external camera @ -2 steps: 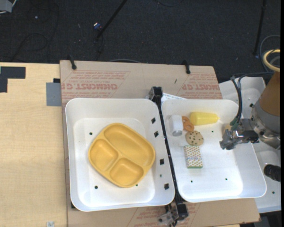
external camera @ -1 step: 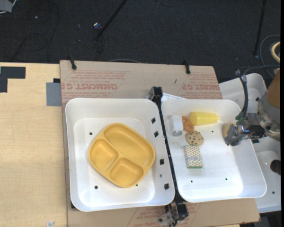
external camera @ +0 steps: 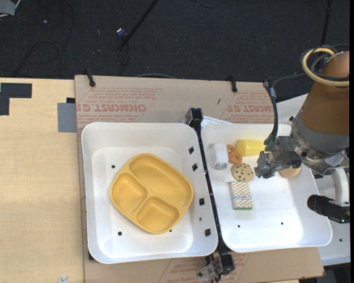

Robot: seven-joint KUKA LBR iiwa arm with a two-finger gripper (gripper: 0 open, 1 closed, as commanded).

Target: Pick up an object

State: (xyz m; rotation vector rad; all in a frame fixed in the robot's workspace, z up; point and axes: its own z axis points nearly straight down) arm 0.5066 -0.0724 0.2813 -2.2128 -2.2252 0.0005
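Nothing lifted yet; the pick is all still to do. Right bin [external camera: 295, 234]: small patterned box [external camera: 241, 195] nearest, cookie [external camera: 242, 172] just beyond, then white cylinder [external camera: 218, 156] and yellow block [external camera: 249, 147]. Gripper [external camera: 270, 165] low beside the cookie, holding nothing visible; spread or pressed together, cannot tell. Arm reaches in from right.

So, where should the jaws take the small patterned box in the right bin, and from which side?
Grip the box across its two long sides, coming straight from above. It lies flat, with bare floor to its left and right; the cookie sits close to its far short end.
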